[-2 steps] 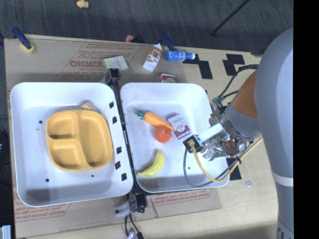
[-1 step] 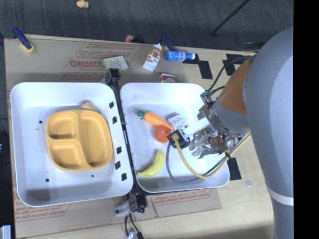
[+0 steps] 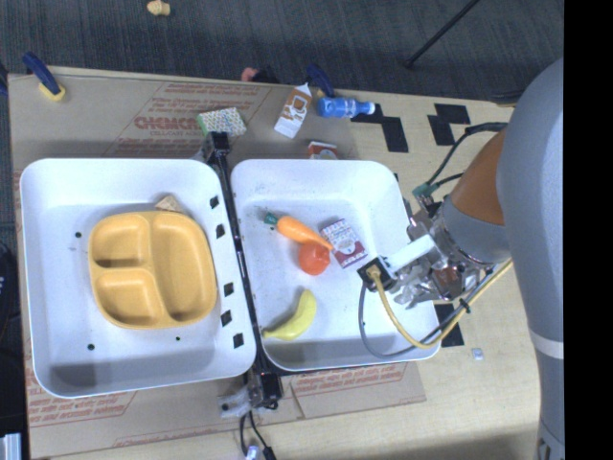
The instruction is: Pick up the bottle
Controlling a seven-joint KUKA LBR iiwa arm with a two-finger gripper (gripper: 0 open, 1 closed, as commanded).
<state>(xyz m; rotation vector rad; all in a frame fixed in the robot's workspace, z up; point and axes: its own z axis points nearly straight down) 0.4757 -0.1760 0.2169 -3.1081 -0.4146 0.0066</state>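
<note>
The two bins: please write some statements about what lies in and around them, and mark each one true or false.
1. The yellow tray lies in the left bin. True.
2. The banana lies in the left bin. False: it lies in the right bin, near its front wall.
3. The blue bottle lies inside the right bin. False: it lies on the bench behind that bin.
4. The carrot lies in the right bin. True.
5. The gripper is over the left bin. False: it is at the right bin's right edge.
</note>
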